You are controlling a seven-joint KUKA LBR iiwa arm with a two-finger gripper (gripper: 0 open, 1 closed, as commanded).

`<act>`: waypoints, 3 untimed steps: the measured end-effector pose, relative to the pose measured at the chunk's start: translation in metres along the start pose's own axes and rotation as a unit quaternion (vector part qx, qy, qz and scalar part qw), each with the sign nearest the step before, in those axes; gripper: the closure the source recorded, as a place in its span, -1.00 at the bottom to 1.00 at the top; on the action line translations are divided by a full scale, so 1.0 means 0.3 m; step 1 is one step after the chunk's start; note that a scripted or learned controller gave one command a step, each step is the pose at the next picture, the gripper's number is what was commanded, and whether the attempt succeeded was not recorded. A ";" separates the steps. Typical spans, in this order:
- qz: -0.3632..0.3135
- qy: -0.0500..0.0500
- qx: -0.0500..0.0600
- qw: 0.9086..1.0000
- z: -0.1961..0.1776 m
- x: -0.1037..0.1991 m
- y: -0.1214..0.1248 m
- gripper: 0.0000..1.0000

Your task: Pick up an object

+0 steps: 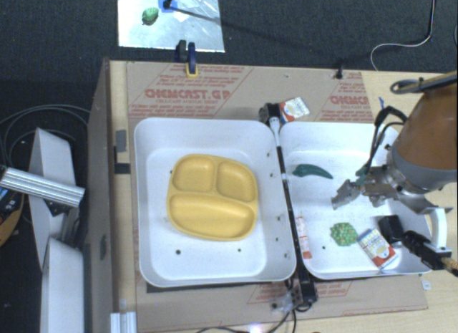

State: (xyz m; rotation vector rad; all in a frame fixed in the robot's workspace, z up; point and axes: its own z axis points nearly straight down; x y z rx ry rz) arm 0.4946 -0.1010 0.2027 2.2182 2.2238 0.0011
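The right bin [322, 138] holds three loose objects. A dark green pepper-shaped piece [312, 172] lies near its left wall. A light green, bumpy broccoli-like piece [343, 234] sits toward the front, and a small red and white carton [377, 246] lies just right of it. My gripper [348, 192] hangs over the middle of this bin, between the pepper piece and the broccoli piece, with nothing visibly in it. The grey arm with its orange band [429, 138] comes in from the right.
The left bin [154, 181] bears a yellow divided tray [212, 197]. Another small red and white carton [293, 109] lies outside, behind the bins at their junction. Black clamps [272, 115] join the bins at the back. Black arm hardware [411, 242] overhangs the right bin's front right corner.
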 end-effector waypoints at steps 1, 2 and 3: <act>0.001 0.000 -0.001 1.000 0.394 -0.057 -0.026 -1.00; 0.000 0.000 -0.002 1.000 0.359 -0.055 -0.022 1.00; -0.001 0.000 -0.001 1.000 0.059 0.144 0.215 1.00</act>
